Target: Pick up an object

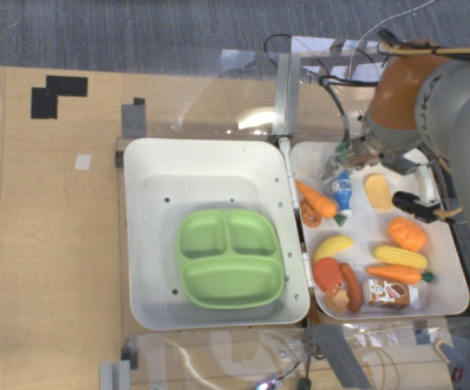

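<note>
My gripper (343, 166) hangs over the back left part of the right bin (459, 299), its fingers apart with nothing between them. Just in front of it and below lies a small blue bottle (342, 193). An orange carrot (317, 202) lies to the bottle's left, by the bin's left wall. A pale yellow piece (376, 191) rests to the bottle's right. Further forward in this bin are a yellow lemon-like toy (333, 246), an orange pepper (407, 234), a corn cob (400, 256), a second carrot (398, 274), a red toy (328, 273), a sausage (351, 288) and a small carton (391, 294).
The left bin (150, 169) bears a green divided plate (230, 258) toward its front. A metal post (286, 96) stands behind the wall between the two bins. The grey arm with its orange band (402, 96) covers the right bin's back right corner, cables trailing above it.
</note>
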Tool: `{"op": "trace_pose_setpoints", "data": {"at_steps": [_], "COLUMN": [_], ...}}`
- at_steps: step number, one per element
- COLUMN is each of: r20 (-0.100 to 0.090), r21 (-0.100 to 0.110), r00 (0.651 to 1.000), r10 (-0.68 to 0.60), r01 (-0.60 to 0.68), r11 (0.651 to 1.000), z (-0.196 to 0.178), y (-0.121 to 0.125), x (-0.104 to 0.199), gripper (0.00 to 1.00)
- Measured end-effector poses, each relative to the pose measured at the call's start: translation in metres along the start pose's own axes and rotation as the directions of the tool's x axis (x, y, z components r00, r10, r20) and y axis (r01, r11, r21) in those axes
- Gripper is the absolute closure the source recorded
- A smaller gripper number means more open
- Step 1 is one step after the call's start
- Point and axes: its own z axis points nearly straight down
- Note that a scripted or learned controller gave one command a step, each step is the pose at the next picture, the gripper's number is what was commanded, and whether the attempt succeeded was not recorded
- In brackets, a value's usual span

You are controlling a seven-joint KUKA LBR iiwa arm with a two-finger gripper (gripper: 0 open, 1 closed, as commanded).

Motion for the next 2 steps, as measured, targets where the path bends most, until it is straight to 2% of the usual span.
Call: {"op": "trace_pose_setpoints", "data": {"at_steps": [1, 2], "r20": [-0.001, -0.001], "r21": [0.01, 0.011], "r00": [0.985, 0.985], "r10": [0.17, 0.171], "r01": [-0.17, -0.171], "r11": [0.985, 0.985], "z": [-0.0954, -0.095], "y": [0.0167, 0.0164], "x": [0.0751, 0.0749], "gripper": [1.0, 0.0]}}
